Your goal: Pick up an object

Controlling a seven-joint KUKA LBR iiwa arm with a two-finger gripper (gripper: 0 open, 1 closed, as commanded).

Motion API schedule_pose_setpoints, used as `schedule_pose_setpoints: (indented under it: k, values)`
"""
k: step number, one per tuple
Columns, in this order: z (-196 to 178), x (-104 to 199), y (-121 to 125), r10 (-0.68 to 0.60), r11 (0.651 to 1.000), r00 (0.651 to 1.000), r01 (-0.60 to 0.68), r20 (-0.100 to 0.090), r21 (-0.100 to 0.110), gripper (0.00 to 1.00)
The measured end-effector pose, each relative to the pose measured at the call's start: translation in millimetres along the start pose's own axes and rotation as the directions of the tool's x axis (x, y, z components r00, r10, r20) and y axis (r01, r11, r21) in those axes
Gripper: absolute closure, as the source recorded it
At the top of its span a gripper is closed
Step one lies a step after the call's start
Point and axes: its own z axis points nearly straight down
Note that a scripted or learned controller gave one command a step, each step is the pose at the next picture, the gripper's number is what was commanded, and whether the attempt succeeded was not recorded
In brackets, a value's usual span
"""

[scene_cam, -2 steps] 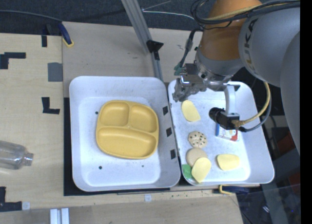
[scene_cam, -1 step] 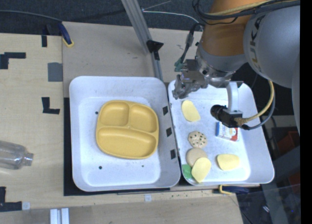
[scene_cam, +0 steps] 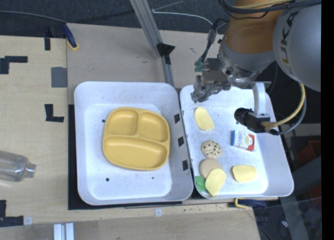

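a yellow divided tray point(scene_cam: 136, 138) is lying in the left bin point(scene_cam: 83, 129). the gripper point(scene_cam: 201, 94) is hovering at the right bin's point(scene_cam: 271, 129) eleven o'clock corner, grip state unclear, just above a yellow piece point(scene_cam: 204, 119); a cookie point(scene_cam: 211, 149) is sitting at six o'clock of that piece.

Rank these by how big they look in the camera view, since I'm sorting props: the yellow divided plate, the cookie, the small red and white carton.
1. Yellow divided plate, by far the largest.
2. Small red and white carton.
3. Cookie.
The carton and cookie look nearly alike, so their order is unsure.
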Motion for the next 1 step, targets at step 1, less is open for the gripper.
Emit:
schedule_pose_setpoints:
  k: [1]
  values:
    - [65.0, 26.1, 1.7, 0.0, 1.0, 1.0, 0.0, 0.002, 0.01, 1.0]
